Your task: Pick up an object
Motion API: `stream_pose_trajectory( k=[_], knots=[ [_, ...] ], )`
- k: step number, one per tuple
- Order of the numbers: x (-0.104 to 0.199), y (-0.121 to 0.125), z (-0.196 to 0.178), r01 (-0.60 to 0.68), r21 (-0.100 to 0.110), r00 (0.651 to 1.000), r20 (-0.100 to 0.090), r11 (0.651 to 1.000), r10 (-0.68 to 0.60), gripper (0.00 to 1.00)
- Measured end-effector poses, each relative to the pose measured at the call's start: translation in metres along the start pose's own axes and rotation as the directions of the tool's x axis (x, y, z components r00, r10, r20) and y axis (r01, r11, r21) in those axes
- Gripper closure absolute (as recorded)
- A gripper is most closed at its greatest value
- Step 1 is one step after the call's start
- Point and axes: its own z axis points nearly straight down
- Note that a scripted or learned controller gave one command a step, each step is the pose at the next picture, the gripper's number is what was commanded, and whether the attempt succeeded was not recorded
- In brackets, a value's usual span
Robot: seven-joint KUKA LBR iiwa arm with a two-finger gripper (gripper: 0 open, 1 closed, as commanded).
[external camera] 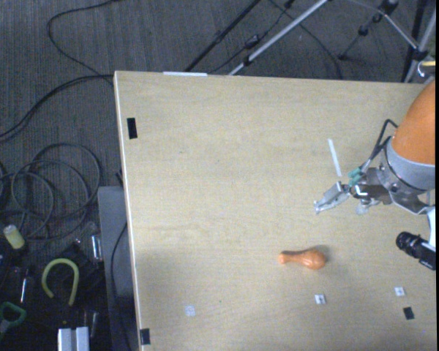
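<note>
On the light wooden bench (227, 159), an orange pear-shaped object (304, 259) lies on its side toward the near edge. Up and to its right hangs the gripper (326, 203), apart from it. I cannot tell its state.

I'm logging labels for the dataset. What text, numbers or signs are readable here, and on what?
None readable.
Black tag on the board: blank or too small.
Small white squares near the orange object: too blurred.
Pincer: no legible marking.
</note>
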Motion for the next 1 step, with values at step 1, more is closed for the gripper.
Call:
stream_pose_trajectory(
  k=[1],
  knots=[
    [-0.0079, 0.0653, 0.0485, -0.063, 0.000, 0.998, -0.001, 0.998, 0.063, 0.00]
  ],
)
